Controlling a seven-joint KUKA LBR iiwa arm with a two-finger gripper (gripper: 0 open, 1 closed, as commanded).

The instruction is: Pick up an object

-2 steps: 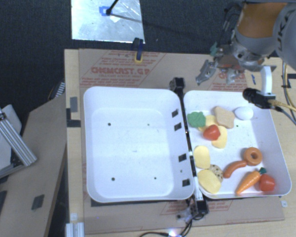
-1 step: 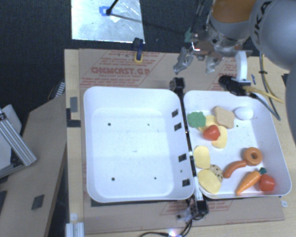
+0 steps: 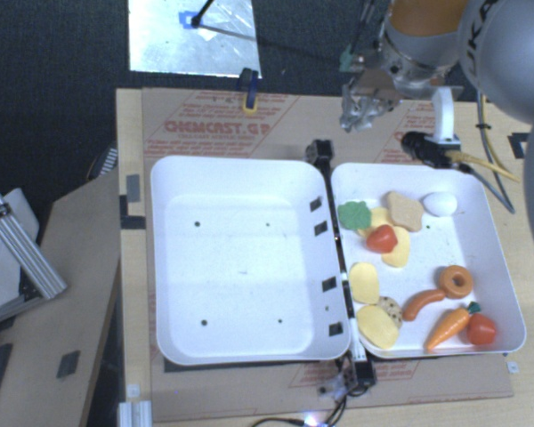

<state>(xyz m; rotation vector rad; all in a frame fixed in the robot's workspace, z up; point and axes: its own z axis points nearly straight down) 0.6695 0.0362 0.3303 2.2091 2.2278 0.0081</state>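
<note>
Right bin [image 3: 507, 305], nearest edge: a carrot [image 3: 449, 326] lying at a slant, its green top touching a red tomato [image 3: 481, 329] at the bin's near right corner. Just left of these, a pale yellow potato-like piece [image 3: 378, 326] with a speckled cookie [image 3: 391, 308] touching its far side.

Right bin, middle: a brown sausage [image 3: 421, 303] curving up toward a glazed doughnut [image 3: 454, 281]. A second yellow piece [image 3: 365, 282] lies against the divider side.

Right bin, far half: a small red strawberry-like fruit [image 3: 383, 237] resting on a yellow lemon-shaped piece [image 3: 396, 253]; a green broccoli floret [image 3: 354, 214] by the far left corner; a slice of bread [image 3: 405, 211] just beside it; a white egg [image 3: 440, 204] near the far wall.

Left bin [image 3: 173, 194]: white floor with a few dark dots, joined to the right bin by a row of black clips [image 3: 322, 229].

Beyond the bins: a cardboard sheet [image 3: 214, 118] with red print, a blue and yellow clamp [image 3: 248, 90] at its far edge, and a shiny metal plate [image 3: 191, 23] on the dark floor.

Gripper [image 3: 363, 114]: hangs over the cardboard beyond the right bin's far left corner, well apart from every object; broccoli and bread lie closest, nearer the camera. Nothing shows between the fingers; how far apart they stand cannot be told.
</note>
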